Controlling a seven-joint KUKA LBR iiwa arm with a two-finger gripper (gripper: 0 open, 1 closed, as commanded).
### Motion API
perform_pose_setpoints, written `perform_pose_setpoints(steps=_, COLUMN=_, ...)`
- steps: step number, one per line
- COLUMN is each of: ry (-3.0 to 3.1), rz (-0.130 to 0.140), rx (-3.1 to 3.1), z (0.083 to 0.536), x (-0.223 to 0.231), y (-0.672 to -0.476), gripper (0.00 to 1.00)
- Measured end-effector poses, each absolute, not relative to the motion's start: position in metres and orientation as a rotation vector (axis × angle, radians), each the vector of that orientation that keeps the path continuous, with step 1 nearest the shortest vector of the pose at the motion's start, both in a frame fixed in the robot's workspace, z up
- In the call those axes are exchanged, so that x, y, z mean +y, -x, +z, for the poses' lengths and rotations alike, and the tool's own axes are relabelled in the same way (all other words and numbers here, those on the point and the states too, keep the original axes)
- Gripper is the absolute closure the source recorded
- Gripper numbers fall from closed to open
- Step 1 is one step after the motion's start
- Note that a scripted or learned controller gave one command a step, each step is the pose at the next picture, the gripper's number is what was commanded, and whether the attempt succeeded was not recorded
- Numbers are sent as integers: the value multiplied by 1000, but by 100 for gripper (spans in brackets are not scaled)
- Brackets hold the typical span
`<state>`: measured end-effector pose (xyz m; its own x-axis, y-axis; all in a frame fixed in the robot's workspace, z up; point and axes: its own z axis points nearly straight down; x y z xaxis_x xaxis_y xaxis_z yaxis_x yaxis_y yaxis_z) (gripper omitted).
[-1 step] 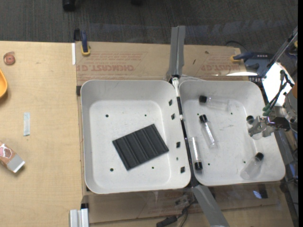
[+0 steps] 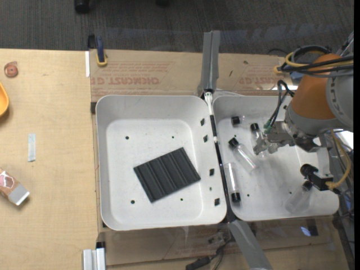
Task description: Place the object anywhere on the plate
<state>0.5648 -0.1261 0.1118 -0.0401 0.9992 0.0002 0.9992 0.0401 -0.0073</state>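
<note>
A dark ribbed rectangular plate (image 2: pixel 167 174) lies tilted on the floor of the left bin (image 2: pixel 107 151). In the right bin (image 2: pixel 281 204), a clear tube with a black cap (image 2: pixel 241 152) lies diagonally near the left wall. A second clear tube (image 2: pixel 231 180) lies along that wall, its black cap toward the front. Two small black-capped pieces (image 2: pixel 236 120) (image 2: pixel 254 127) sit near the back. My gripper (image 2: pixel 262 146) hangs low over the middle of the right bin, just right of the diagonal tube and far from the plate.
The arm (image 2: pixel 315 103) reaches in over the right bin's back right corner. A metal divider (image 2: pixel 211 66) runs between the bins. On the wooden bench to the left lie a small grey strip (image 2: pixel 31 148) and a wrapped block (image 2: pixel 12 188).
</note>
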Motion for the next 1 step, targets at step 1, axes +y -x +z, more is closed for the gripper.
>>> perform_pose_setpoints(steps=1, ry=2170, rz=5, rx=-2271, z=191, x=-9, y=-593, gripper=100)
